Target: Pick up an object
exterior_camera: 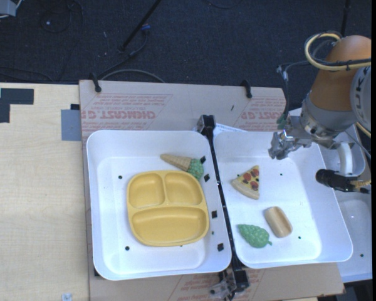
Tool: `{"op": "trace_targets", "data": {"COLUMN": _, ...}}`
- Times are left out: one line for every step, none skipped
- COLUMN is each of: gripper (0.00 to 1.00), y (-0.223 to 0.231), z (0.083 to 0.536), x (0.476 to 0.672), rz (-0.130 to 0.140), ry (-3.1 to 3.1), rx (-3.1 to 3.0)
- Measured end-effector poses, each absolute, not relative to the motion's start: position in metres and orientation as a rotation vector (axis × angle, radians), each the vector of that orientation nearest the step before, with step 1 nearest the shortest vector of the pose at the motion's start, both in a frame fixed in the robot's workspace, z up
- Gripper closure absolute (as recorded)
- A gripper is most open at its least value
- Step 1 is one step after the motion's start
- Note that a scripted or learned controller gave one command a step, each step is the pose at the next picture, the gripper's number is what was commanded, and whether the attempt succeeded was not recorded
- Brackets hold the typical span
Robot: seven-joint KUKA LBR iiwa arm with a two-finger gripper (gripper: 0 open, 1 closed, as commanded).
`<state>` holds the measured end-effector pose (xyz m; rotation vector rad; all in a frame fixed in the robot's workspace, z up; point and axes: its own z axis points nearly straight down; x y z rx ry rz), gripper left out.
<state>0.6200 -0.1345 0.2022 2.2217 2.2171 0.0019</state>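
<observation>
In the right bin (329,240) lie a toy pizza slice (248,182), a tan bread roll (278,221) and a green bunch of grapes (254,235). The left bin (106,168) holds a yellow divided plate (167,207) and an ice-cream cone with a green scoop (184,163) just behind it. My gripper (280,145) hangs over the far part of the right bin, up and to the right of the pizza slice, with nothing seen between its fingers.
A black divider (217,193) runs between the two bins. Cardboard (175,108) lies under and behind the bins. The arm's grey and orange body (335,86) stands over the right bin's far right corner.
</observation>
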Motion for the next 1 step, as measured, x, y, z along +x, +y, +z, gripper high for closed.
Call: {"op": "trace_targets", "data": {"gripper": 1.0, "y": -0.1353, "z": 0.2391, "x": 0.6205, "rz": 0.001, "ry": 2.222, "rx": 2.219}}
